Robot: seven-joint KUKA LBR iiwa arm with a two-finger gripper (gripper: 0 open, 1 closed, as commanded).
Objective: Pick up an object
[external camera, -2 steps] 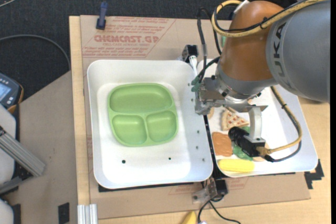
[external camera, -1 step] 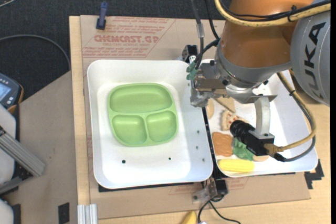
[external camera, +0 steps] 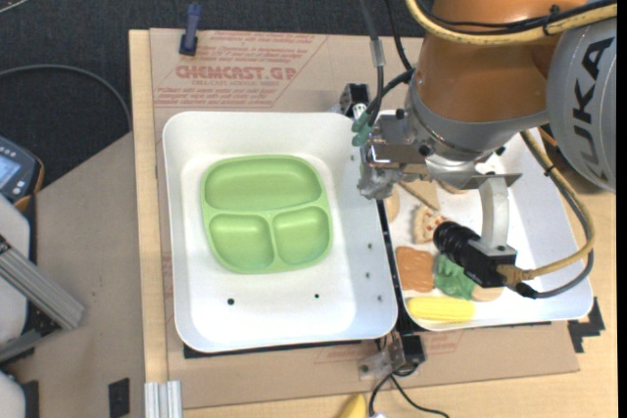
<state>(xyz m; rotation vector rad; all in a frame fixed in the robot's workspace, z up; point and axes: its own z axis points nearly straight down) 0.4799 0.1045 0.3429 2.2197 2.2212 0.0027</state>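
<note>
My gripper (external camera: 423,196) hangs over the left part of the right bin (external camera: 549,201), mostly hidden under the big orange wrist. Just below it lies a pale tan food toy (external camera: 424,226). Nearer the front lie an orange-brown toy (external camera: 414,269), a green leafy toy (external camera: 451,279) and a yellow toy (external camera: 440,309), packed close together in the bin's front left corner. Nothing shows between the fingers.
The left bin (external camera: 186,210) holds a light green divided plate (external camera: 265,212) with three compartments. Both bins rest on a cardboard sheet (external camera: 245,64). A small blue object (external camera: 190,28) lies at the sheet's far left corner. Cables run behind the arm.
</note>
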